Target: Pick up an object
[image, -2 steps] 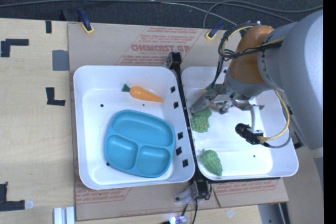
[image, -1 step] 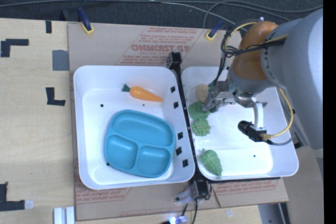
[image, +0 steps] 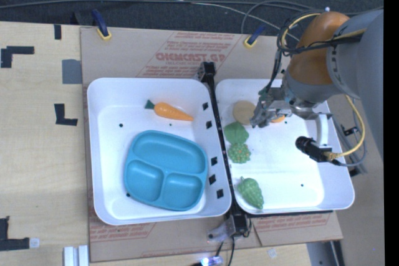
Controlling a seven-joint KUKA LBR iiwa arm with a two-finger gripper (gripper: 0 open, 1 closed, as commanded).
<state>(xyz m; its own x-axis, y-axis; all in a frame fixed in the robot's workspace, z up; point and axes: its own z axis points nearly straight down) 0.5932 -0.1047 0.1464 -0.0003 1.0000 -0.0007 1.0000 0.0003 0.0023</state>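
Note:
My gripper (image: 264, 116) hangs low over the back of the right bin (image: 336, 196), just right of a flat beige round piece (image: 242, 111). A small orange bit (image: 279, 117) peeks out beside the gripper on its right; whether it is held I cannot tell. Three green vegetable toys lie along the right bin's left side: one (image: 235, 133) just below the beige piece, one (image: 239, 152) under that, and one (image: 250, 192) near the front. In the left bin (image: 100, 134) lie an orange carrot (image: 172, 111) and a blue divided plate (image: 165, 169).
The grey arm with its orange band (image: 318, 40) reaches in over the right bin's back right corner, and a black fitting with cables (image: 312, 147) hangs over that bin's right side. A black divider (image: 215, 134) separates the bins.

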